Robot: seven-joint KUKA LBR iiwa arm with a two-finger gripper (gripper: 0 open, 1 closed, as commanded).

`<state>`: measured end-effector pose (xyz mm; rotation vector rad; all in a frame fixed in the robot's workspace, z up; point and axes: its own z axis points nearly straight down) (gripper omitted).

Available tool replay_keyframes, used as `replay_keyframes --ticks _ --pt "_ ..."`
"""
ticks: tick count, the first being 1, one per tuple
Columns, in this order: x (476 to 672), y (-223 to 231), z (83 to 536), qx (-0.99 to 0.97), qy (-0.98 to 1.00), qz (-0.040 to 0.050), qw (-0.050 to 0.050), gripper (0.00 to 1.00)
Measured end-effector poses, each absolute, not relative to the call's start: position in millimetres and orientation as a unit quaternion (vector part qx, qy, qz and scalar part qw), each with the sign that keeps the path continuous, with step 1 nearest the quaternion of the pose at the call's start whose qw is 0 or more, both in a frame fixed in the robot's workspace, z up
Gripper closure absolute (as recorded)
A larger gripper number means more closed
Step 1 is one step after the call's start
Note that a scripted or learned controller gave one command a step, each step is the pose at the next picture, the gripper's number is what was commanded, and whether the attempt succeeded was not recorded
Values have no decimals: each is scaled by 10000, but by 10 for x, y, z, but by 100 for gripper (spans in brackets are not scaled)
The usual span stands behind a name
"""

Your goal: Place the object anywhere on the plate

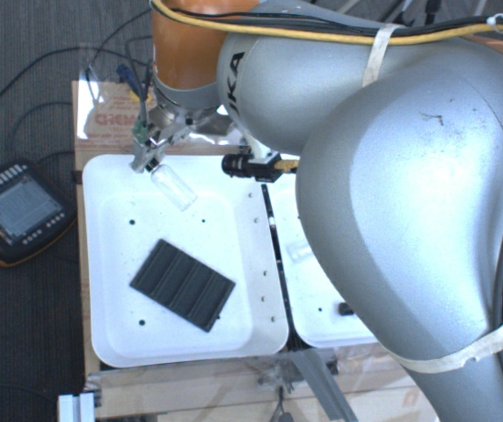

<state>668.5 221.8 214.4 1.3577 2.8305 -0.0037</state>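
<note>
- Fingers (146, 158) of the gripper (150, 161): apart or clamped, I cannot tell.
- Clear bottle (172, 185) lies just beside them in the left bin (111, 323).
- Dark plate (183, 284) is well apart; placing seems not yet done.

Plate (182, 285) in left bin (111, 236), front; bottle (172, 185) behind it, under tool (149, 159).

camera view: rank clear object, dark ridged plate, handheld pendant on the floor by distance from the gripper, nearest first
From the gripper:
1. Clear object, just below it, upper part of the left bin.
2. Dark ridged plate, lower in the same bin.
3. Handheld pendant, on the floor left of the bench.
</note>
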Motion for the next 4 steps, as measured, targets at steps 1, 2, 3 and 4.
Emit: replay_keyframes --ticks 1,2,3,4 --pt "6685 2226 2236 4317 9020 -24 29 100" --pt "6687 2229 2326 4313 9022 -34 45 100" --pt "6689 2232 2417 4310 9023 -43 61 100" --pt "6692 2233 2508 4309 9023 -52 76 100"
